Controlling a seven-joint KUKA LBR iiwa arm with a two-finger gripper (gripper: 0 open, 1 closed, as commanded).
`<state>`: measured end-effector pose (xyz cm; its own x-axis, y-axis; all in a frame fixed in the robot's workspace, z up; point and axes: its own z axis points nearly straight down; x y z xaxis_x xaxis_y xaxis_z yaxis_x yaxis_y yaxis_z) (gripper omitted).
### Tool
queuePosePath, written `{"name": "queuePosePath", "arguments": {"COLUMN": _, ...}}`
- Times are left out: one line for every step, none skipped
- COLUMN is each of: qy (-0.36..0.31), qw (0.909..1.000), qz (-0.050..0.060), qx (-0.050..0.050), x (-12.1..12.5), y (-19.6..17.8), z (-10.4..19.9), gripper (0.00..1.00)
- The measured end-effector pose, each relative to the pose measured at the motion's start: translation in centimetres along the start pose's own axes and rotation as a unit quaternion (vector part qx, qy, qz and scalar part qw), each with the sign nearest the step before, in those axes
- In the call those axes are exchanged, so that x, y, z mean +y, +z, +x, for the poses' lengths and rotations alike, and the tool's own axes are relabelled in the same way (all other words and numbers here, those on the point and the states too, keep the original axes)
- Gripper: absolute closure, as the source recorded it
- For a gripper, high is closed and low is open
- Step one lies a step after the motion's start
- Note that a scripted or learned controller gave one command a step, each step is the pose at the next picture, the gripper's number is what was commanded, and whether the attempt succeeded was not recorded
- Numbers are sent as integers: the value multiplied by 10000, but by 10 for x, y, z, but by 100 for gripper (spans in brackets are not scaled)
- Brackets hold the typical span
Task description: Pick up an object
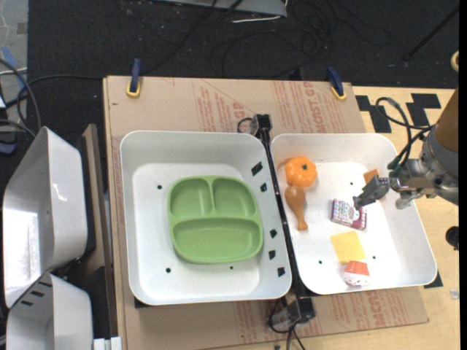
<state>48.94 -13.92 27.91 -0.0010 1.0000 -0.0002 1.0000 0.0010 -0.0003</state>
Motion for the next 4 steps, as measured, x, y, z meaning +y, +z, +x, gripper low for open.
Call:
{"name": "queuePosePath", "arguments": {"qy": -16, "qw": 10000, "qz": -83, "qx": -34, "x": 45, "y": -225, "z": -27, "gripper": 0}}
{"name": "queuePosePath", "arguments": {"qy": 16, "qw": 10000, "qz": 40, "qx": 11, "x": 28, "y": -90, "z": -17, "gripper": 0}}
{"name": "queuePosePath", "arguments": {"qy": -21, "qw": 10000, "qz": -72, "qx": -27, "x": 76, "y": -199, "z": -28, "gripper": 0}}
{"name": "queuePosePath", "arguments": {"qy": -16, "qw": 10000, "qz": -58, "qx": -32, "x": 150, "y": -268, "z": -53, "gripper": 0}}
